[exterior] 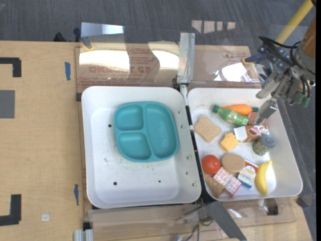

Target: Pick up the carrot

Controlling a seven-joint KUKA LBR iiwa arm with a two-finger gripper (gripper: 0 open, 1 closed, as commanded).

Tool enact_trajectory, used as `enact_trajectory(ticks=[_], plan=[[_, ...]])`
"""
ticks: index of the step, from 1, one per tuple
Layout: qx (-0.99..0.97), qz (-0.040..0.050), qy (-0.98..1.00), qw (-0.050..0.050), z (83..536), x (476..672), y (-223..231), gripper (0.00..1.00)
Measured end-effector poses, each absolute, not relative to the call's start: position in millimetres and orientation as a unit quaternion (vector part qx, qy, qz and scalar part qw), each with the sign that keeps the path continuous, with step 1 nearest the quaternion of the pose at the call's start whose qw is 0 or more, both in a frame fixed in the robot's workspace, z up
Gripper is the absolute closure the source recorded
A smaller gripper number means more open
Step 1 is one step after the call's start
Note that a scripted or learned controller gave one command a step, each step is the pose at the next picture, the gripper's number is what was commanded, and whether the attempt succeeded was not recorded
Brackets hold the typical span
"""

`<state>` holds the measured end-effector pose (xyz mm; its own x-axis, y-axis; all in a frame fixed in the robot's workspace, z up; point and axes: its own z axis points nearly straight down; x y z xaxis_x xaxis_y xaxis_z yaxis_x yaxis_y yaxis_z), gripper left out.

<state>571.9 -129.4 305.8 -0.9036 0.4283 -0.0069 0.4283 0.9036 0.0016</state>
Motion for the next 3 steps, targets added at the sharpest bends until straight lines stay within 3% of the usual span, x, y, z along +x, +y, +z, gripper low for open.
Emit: enact_trajectory(ticks=[1,2,3], plan=[[0.264,-0.0001,0.965,-0.004,201,635.2,-128,0.0],[0.267,-0.0003,0.964,0.0,128,650.0,-185,0.0],[0.412,-0.0007,0.911,-0.001,88,659.3,-190,0.0]])
